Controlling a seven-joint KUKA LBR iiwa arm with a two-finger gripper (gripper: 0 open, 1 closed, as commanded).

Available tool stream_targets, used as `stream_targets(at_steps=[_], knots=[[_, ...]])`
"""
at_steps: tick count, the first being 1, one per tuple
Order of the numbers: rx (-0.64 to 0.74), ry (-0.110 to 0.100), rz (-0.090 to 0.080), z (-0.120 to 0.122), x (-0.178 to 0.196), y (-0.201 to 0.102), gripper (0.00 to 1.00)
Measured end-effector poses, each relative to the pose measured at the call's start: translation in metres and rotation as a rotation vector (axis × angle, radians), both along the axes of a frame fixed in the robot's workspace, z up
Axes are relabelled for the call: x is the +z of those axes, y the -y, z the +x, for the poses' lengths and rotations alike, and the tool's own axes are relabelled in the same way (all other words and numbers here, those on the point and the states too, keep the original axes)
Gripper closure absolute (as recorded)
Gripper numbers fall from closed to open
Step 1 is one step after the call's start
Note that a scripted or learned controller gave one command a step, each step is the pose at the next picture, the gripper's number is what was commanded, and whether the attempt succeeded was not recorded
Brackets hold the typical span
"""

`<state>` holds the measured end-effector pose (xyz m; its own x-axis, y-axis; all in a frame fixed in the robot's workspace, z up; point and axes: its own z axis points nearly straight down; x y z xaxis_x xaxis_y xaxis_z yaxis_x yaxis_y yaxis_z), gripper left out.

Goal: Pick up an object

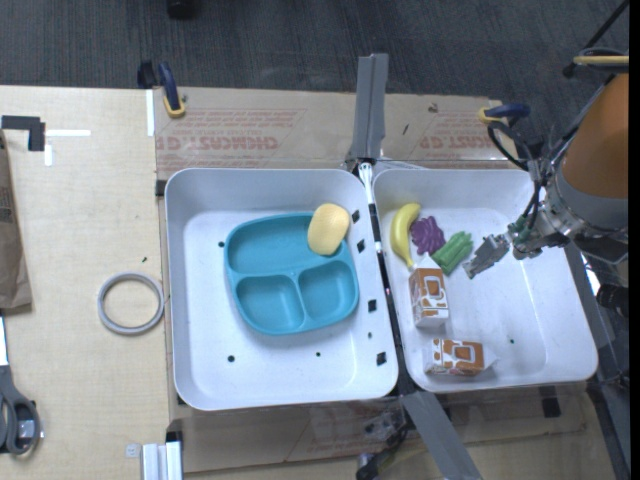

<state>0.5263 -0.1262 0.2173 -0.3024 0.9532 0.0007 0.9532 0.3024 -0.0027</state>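
The green object (452,251) is seen in the right bin (560,358), just to the left of the gripper (487,256); whether the fingertips touch it cannot be told, since the gap between the two is small and dim. The gripper is held low over the bin floor with its dark fingers pointed left and slightly down; the fingers appear somewhat apart, with nothing seen between them, though the tips are blurred and hard to separate. The arm (600,158) is cut off by the right edge of the view, so that little more than the orange band and the wrist are shown, and part of the bin's right wall is covered by it.

Further left of the gripper, beyond the green object, a purple bunch of grapes (428,234) is set against a banana (402,232), which lies along the bin's left wall. Below and to the left of the gripper a small orange-and-white carton (429,296) is found, and lower still a second carton (458,357) lies on its side; the print on both is too small to be read.

Well to the left, in the left bin (200,368), a blue divided plate (290,286) is seen with a yellow lemon (328,229) resting on its upper right rim.
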Motion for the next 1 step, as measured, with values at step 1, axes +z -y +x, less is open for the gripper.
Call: stream_targets(at_steps=[1], knots=[[0.07, 0.001, 0.0, 0.0322, 0.0173, -0.0455, 0.0]])
